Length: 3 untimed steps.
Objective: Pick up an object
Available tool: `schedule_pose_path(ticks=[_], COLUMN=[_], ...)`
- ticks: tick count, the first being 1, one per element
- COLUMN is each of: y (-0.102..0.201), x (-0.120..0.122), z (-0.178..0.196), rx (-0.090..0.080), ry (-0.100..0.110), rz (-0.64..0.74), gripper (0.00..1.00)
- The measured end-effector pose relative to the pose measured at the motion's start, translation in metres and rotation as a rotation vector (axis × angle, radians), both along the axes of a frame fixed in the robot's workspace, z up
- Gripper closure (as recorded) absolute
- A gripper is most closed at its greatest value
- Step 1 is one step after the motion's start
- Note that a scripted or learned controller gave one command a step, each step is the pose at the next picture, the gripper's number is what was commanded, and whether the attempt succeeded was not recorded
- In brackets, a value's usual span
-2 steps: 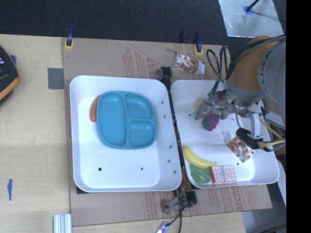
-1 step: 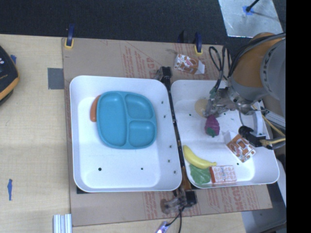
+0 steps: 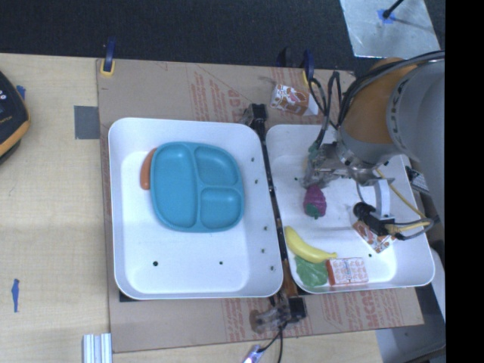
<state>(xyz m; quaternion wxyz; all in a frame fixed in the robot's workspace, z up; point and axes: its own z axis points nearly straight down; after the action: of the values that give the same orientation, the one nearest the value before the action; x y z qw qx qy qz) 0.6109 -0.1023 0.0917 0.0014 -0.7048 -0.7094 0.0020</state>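
Not yet lifted: gripper (image 3: 324,174) low in the right bin (image 3: 408,274), just above the purple object (image 3: 314,201) lying on the floor, finger state impossible to tell.

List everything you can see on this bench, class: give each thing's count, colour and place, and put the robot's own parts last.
Bins: two, white, side by side on the bench.
Divided plate: one, blue, in the left bin.
Orange thing: one, peeking out at the plate's left edge; too hidden to name.
Purple thing: one, middle of the right bin.
Banana: one, yellow, right bin, near its front.
Green thing: one, right bin's front edge.
Small box: one, red and white, beside the green thing.
Arm: one, grey with orange band, over the right bin.
Claw: one, just above the purple thing.
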Motion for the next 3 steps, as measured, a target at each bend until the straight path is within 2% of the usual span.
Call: schedule_pose_path(ticks=[1,2,3], y=[0.0,-0.018,-0.019], x=[0.0,-0.038,-0.038], z=[0.0,0.0,0.01], rx=[0.0,0.0,-0.001], ry=[0.0,0.0,0.001], rz=[-0.001,-0.002,0.002], gripper=[0.0,0.0,1.0])
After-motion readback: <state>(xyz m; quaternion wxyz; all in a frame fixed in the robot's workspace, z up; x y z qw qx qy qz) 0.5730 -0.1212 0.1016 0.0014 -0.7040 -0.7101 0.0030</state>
